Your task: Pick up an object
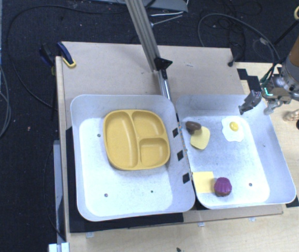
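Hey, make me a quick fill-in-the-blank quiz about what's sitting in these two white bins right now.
1. The yellow divided plate lies in the ____ bin.
2. The fried egg lies in the ____ bin.
3. The purple object touches a ____ square slice.
4. The plate has ____ compartments.

Missing words: left; right; yellow; three

Wooden bench point(118, 67) under two bins point(86, 193)
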Available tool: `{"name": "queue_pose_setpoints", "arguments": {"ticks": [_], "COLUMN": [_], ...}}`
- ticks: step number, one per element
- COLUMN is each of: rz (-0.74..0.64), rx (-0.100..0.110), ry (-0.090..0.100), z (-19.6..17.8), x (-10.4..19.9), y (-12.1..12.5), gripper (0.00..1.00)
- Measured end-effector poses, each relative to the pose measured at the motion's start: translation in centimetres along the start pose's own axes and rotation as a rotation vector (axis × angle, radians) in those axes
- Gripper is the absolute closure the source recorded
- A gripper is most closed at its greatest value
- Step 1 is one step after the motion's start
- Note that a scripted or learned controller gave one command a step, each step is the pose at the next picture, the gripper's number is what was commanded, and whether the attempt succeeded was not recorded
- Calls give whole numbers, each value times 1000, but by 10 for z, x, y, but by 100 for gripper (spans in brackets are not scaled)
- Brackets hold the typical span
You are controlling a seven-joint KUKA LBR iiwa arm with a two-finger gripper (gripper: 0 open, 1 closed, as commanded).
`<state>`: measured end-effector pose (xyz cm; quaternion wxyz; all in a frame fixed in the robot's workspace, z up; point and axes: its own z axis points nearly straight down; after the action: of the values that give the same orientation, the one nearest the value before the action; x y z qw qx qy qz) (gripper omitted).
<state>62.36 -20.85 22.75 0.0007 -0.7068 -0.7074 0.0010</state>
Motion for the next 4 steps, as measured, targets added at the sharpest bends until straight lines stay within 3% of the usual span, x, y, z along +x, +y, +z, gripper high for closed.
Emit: {"name": "queue_pose_setpoints", "arguments": {"ticks": [1,3,4], "rz": [-1,1,0], "rx": [-3,1,-2], "ry": [-1,0,-1], "z": [-2,107,136], "x": [0,3,3], "y": [1,6,6], "gripper": [0,0,0]}}
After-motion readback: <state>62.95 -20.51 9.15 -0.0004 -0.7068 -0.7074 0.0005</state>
